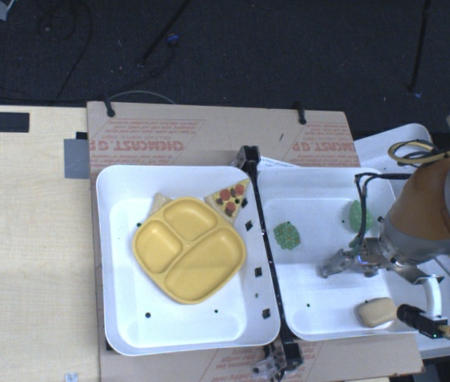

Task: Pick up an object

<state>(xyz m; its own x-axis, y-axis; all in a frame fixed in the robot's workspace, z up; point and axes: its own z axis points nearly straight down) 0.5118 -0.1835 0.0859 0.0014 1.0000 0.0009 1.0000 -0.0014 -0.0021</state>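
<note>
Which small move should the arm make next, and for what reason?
Probably shift the pincer toward the green ball and lower onto it: the ball lies alone on the right bin floor, close to the pincer tip, and nothing is visible in its grasp yet.

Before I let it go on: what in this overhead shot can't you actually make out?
- gripper: small and blurred in the camera view; its state, and whether it touches the right bin floor, can't be judged.
- light green object: partly hidden by the black cable and the arm.
- pizza slice toy: its lower part is tucked behind the yellow divided plate.
- beige object: too blurred to identify.
</note>
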